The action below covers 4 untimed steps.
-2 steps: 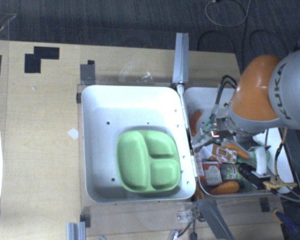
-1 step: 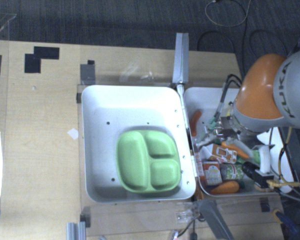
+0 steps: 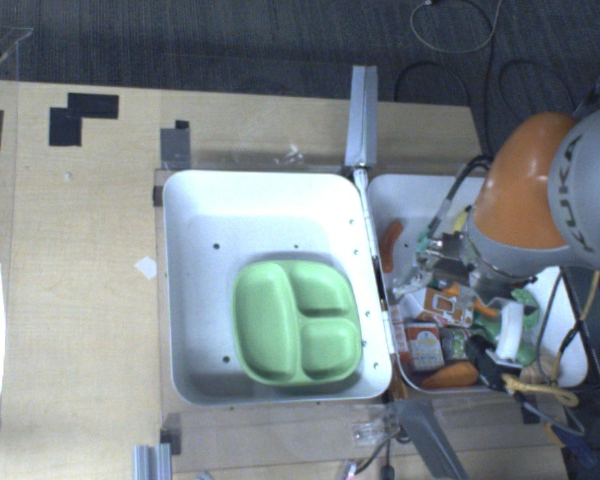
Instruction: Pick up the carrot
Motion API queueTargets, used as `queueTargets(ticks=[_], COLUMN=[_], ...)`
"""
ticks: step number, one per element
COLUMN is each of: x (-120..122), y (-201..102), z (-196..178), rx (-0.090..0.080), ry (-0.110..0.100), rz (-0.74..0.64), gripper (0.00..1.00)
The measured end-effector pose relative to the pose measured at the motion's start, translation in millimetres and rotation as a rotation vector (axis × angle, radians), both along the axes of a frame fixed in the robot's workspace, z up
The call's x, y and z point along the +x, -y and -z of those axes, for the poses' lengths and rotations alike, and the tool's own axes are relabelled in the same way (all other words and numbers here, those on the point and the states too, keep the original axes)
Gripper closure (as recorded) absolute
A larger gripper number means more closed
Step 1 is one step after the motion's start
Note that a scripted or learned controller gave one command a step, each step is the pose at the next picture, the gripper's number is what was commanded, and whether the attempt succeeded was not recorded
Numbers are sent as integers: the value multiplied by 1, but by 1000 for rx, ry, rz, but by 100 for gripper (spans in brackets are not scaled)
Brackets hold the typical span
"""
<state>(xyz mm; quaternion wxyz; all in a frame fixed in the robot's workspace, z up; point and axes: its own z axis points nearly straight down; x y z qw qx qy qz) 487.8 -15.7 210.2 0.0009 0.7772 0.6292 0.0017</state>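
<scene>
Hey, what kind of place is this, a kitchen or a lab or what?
Most likely a robotics lab: a KUKA arm over two white bins, loose cables on the floor, black markers on the bench.

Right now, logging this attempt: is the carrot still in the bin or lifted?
In the bin: the carrot lies at the right bin's near edge.

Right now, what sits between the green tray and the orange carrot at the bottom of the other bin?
In the camera view, the left bin's right wall and a small packet lie between the green tray and the carrot.
</scene>
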Motion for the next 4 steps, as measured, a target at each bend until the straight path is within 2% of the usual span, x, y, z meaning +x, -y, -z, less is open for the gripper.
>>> queueTargets(ticks=[1,2,3,4], x=[3,-1,23,0], y=[-35,-70,8,27], z=[-52,-10,-89,17], rx=[0,-1,-3,-3], ry=[1,-1,4,0], rz=[-24,-400,-486,-746], gripper=[0,0,0,0])
